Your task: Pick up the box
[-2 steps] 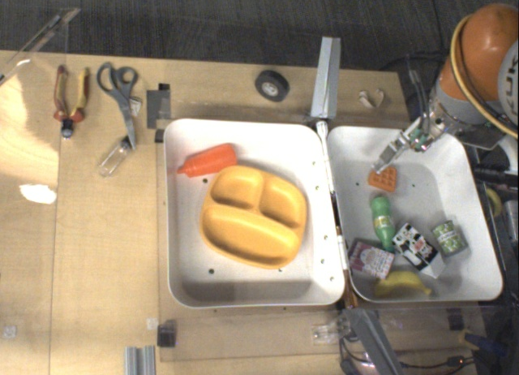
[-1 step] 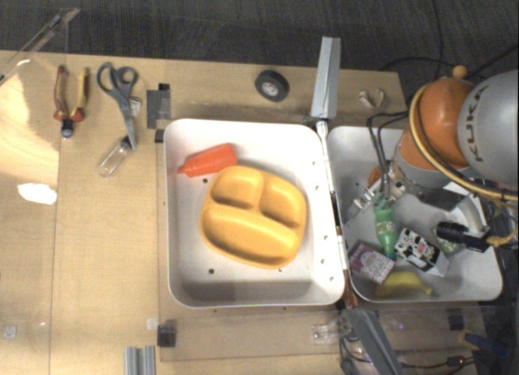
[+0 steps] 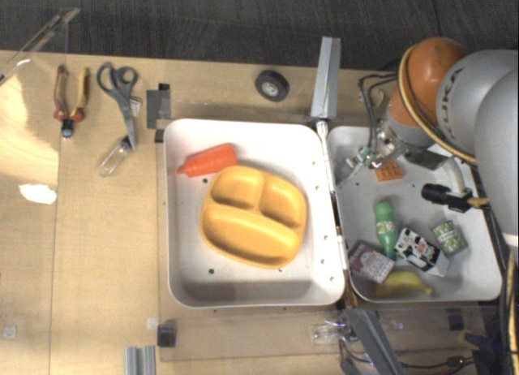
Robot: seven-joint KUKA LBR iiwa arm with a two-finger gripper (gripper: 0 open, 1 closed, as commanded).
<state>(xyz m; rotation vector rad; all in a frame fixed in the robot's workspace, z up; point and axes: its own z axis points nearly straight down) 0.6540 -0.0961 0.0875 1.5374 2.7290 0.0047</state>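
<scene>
Pincer (image 3: pixel 375 157), grip unclear, is hovering over right bin's (image 3: pixel 486 288) far corner; box (image 3: pixel 418 250) is lying beside green bottle (image 3: pixel 385 227).

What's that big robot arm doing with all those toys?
The grey and orange robot arm reaches in over the right bin, near its top edge. It is supposed to pick up a box, and the black-and-white box lies lower in that bin, untouched, beside a green bottle, a banana and a small green carton. The left bin holds a yellow tray and an orange carrot.
</scene>
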